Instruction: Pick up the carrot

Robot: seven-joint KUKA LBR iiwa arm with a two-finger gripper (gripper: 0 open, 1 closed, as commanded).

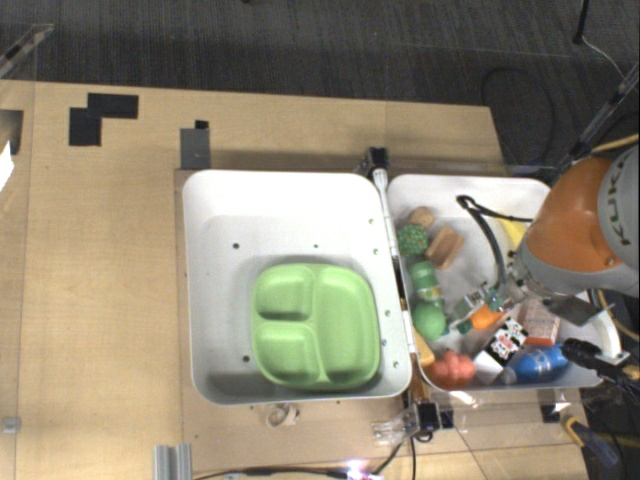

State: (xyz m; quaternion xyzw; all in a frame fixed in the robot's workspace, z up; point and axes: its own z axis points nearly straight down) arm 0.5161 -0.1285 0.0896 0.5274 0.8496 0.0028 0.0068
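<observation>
The arm (585,230) is reaching down into the right bin (520,190), its jaws sitting right at the carrot (484,318) among the toy food, though I cannot tell whether they are clenched. The carrot is lying beside a green vegetable (428,318), while the green tray (315,321) is resting in the left bin (215,268).

1. Green divided plate (316,322), lying flat in left bin (215,218), toward its near edge.
2. Blue item (537,364), resting at near right corner of right bin (440,190).
3. Red-pink lump (455,369), close against right bin's near edge.
4. Green items (428,318), lined along right bin's left wall.
5. Tan piece (445,247), toward right bin's far left corner.
</observation>
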